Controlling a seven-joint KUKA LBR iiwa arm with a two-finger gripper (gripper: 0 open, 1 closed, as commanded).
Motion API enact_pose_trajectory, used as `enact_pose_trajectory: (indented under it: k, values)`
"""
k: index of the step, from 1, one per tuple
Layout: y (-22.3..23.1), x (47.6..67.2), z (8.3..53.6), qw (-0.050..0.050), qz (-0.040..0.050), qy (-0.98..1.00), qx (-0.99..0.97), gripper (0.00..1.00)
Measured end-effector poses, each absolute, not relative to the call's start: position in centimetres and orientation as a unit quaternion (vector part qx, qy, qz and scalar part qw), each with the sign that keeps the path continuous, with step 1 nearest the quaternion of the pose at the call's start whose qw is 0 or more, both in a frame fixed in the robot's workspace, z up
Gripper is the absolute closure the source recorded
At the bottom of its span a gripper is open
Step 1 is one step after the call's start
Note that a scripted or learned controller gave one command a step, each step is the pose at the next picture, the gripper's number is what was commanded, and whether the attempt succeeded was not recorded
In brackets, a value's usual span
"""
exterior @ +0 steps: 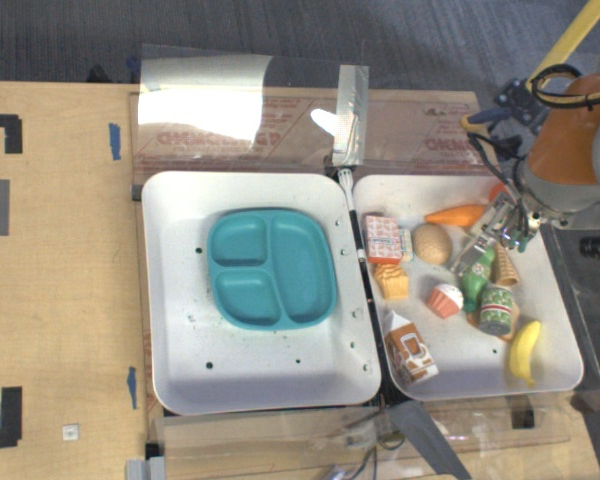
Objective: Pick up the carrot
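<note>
Carrot tip hidden behind hand — fingers unclear

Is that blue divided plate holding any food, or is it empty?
Empty. The teal plate lies alone in the left bin, its three compartments bare; all the toy food sits in the right bin.

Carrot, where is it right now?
The carrot lies in the right bin, near its back wall, just behind the tan egg. The gripper hangs close to its right end.
</note>
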State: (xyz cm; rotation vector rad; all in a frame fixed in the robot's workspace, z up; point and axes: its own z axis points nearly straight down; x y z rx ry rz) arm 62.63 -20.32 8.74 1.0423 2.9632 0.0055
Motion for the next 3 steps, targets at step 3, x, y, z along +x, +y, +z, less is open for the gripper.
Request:
enact_pose_trajectory:
  k: [3]
  values:
    - [-12.7,61.9,8.9,0.003,0.0016,0.919,0.394,0.00]
